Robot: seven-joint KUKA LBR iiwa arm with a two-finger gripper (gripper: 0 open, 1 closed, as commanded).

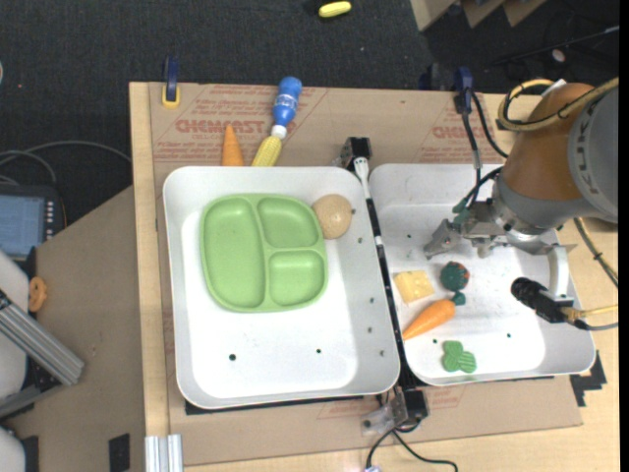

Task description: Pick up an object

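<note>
Lying on the brown board (413,116) behind the left bin (175,264): what may be a blue-and-white bottle (286,104) touching a yellow piece (267,150), an orange piece (231,147) just beside.

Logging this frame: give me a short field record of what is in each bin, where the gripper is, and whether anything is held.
left bin: green divided plate; beige round item at the plate's upper right corner
right bin: yellow slab; carrot; green piece; dark green round item
gripper: over the right bin, just beyond the dark green round item
held: cannot tell; all four items lie on the bin floor
</note>
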